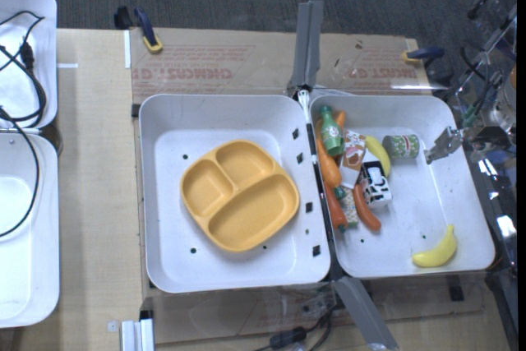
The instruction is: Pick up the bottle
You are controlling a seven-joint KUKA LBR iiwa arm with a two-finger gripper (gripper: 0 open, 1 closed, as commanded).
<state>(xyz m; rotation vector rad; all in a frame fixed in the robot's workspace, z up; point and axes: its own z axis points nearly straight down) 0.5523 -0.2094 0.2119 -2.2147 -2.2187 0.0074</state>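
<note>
My gripper [442,145] hangs over right bin [427,255], near its upper right wall, just right of green can [401,145]. Cannot tell how it is set; nothing visibly held. Bottle [330,131], green with red cap, lies along right bin's left wall, top of pile. Below it: carrots [329,170], small cartons, banana [378,154]. Second banana [436,251] lies apart near lower right corner. Left bin [164,259] carries yellow divided plate [239,195]. Bottle well apart from my gripper.
</note>
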